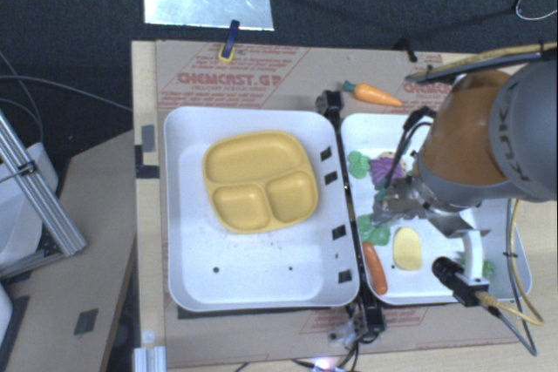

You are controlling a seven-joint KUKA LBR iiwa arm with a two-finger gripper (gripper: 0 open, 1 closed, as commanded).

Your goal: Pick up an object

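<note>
Right, the candidates all sit in the right bin (356, 128), crowded toward its left wall: a pale yellow oval piece (406, 247) just below the arm's wrist, an orange carrot-like piece (375, 267) at about seven o'clock from it, lying along the bin's left wall, a green bit (377, 233) just beside the carrot's upper end, another green piece (357, 163) higher up, and a purple thing (384, 167) at two o'clock from that; the gripper (390, 210) hangs low among them, roughly between the purple thing and the yellow oval, and I cannot tell how the claw stands, since the wrist hides it; nothing can be seen held; outward now, the arm (484, 135), grey with its orange band, sweeps in from three o'clock and covers much of the right bin; the left bin (187, 274) carries a yellow divided tray (260, 180) near its middle, well apart from the action; a second carrot (373, 93) lies outside the bins at twelve o'clock, on the cardboard; the danger, as I judge it, is the crowding; pieces this close could mean the claw closes on a gap, or nudges one piece against the wall and comes up with nothing; the smooth yellow oval looks likely to slip.
</note>
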